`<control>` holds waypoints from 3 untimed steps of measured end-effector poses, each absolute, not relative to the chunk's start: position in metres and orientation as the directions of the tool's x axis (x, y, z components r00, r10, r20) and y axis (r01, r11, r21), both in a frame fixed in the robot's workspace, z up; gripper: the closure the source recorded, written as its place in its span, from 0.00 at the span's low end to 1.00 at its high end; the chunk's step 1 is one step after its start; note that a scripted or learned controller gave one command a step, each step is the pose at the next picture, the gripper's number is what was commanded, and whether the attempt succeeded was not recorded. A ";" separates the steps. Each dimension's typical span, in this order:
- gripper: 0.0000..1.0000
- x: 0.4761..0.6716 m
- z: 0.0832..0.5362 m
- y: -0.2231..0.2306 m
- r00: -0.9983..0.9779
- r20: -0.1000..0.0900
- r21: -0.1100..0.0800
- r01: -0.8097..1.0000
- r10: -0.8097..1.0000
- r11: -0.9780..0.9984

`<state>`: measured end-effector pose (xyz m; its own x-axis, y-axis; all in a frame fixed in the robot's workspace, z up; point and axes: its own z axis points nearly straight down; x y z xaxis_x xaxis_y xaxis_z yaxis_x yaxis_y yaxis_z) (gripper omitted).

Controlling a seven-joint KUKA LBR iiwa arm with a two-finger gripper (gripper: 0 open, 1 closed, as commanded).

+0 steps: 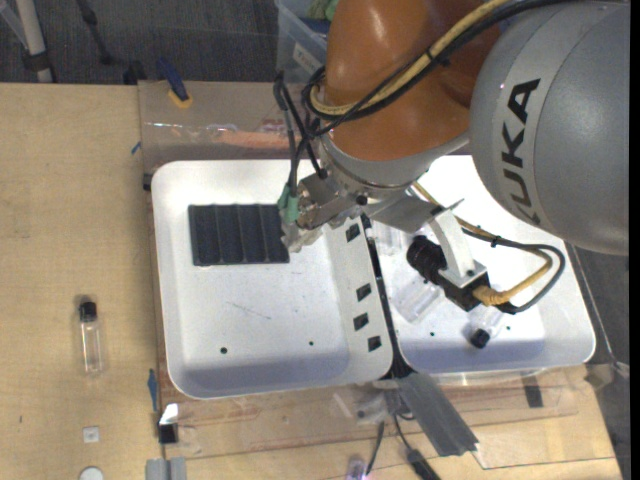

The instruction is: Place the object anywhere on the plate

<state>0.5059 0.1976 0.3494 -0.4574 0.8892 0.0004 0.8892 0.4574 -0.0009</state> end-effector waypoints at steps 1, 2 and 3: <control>1.00 0.529 0.435 0.197 -0.004 0.000 0.001 1.000 1.000 0.004; 1.00 0.479 0.258 0.223 0.067 -0.001 -0.002 0.998 0.998 -0.067; 1.00 0.528 0.153 0.224 0.430 -0.001 -0.003 0.903 0.903 -0.430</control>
